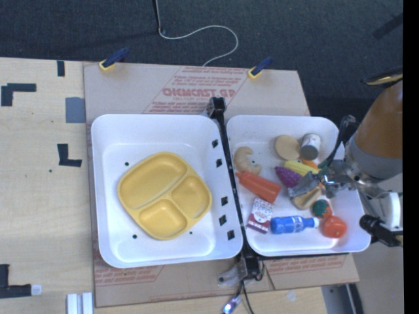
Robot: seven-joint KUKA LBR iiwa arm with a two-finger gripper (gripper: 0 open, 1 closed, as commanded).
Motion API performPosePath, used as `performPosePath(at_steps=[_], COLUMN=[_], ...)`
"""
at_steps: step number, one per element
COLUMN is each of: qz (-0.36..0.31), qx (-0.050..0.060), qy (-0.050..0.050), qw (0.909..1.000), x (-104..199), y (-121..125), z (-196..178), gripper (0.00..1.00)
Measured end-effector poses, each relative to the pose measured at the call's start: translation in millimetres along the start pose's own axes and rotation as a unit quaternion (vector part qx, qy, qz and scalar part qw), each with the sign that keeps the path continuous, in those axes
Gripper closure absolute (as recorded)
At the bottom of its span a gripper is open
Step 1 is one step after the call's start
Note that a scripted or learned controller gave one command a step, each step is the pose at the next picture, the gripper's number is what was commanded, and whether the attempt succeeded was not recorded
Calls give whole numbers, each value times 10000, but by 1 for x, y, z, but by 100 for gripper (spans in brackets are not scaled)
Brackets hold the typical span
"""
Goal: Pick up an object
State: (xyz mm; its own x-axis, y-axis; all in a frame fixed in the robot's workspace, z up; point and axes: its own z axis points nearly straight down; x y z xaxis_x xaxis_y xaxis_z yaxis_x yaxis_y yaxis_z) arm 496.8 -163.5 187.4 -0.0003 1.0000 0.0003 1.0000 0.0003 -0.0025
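White plastic makes up the two shallow bins on the counter (39, 195), set side by side on a cardboard sheet (190, 90) printed in red with "CHEMCAST GP". Nearest the camera in the right bin (298, 246) lie one blue bottle (292, 225), one red tomato (334, 227), one small green piece (320, 208) and one red-and-white packet (261, 214). Farther back come one orange carrot (259, 186), one purple piece (286, 176), one yellow piece (300, 167), one pale curved piece (245, 158), one tan round disc (286, 147) and one grey can (309, 146). The left bin (108, 136) holds one yellow tray (164, 194) with three compartments. The gripper (311, 187) is down among the right bin's toys, its fingers over a tan piece (306, 198) just beside the purple and yellow ones; whether they are parted, closed or gripping anything cannot be told. Two yellow-and-blue clamps (114, 59) pin the cardboard's far edge, and one thin white cable (196, 34) loops over the dark floor beyond.
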Motion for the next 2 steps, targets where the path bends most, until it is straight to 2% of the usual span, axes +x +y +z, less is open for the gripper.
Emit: performPosePath(at_steps=[1, 2], qz=[-19, -36], qx=[14, 4], qy=[11, 17], qw=[10000, 10000], x=[52, 122], y=[7, -14], z=[28, 3], gripper=[0, 0])
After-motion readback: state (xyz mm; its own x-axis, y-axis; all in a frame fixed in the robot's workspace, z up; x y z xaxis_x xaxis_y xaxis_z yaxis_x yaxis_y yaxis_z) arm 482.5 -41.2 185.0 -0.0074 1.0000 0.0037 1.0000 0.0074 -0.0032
